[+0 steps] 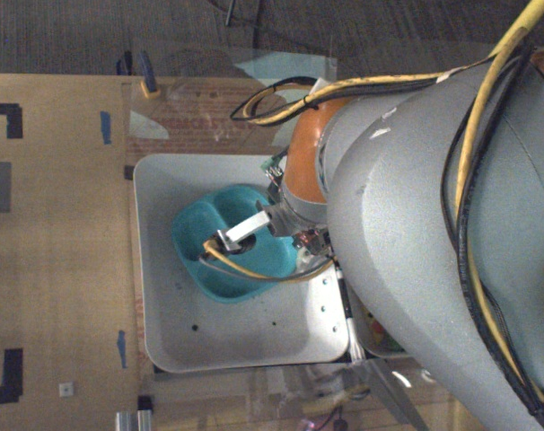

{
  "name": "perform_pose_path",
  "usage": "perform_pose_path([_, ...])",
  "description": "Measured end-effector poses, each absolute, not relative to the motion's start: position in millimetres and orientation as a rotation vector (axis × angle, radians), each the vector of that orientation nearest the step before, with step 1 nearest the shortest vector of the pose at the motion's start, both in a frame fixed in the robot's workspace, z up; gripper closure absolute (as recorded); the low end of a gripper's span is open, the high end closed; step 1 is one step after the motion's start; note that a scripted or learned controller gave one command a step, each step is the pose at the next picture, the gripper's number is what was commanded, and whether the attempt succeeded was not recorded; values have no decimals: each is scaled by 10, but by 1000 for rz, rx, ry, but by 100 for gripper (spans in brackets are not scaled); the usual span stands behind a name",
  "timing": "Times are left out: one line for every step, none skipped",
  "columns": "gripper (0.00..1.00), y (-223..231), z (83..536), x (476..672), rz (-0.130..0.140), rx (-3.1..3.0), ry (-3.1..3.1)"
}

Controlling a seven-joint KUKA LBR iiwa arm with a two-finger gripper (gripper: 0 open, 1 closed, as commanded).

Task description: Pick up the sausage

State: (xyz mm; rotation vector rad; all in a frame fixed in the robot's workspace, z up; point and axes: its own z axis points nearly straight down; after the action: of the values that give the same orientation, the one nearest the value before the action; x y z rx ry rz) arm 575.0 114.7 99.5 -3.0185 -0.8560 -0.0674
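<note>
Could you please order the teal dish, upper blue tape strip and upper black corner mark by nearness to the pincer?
1. Teal dish, inside the white bin.
2. Upper blue tape strip, above-left of the bin.
3. Upper black corner mark, far left.

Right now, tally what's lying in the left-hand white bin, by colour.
Teal, the two-hollow plastic dish: 1
Total: 1, lying in the shallow white plastic bin.
The grey arm hides whatever lies further right.
</note>
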Motion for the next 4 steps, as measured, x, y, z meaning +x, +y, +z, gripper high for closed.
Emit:
perform_pose_path([100, 1156, 1073, 5739, -60, -3017, -856])
perform_pose_path([100, 1910, 928, 5848, -6, -3055, -807])
perform_pose_path([0, 1925, 922, 5845, -6, -3053, -812])
perform_pose_path([0, 2128, 862, 6322, 28, -2810, -1420])
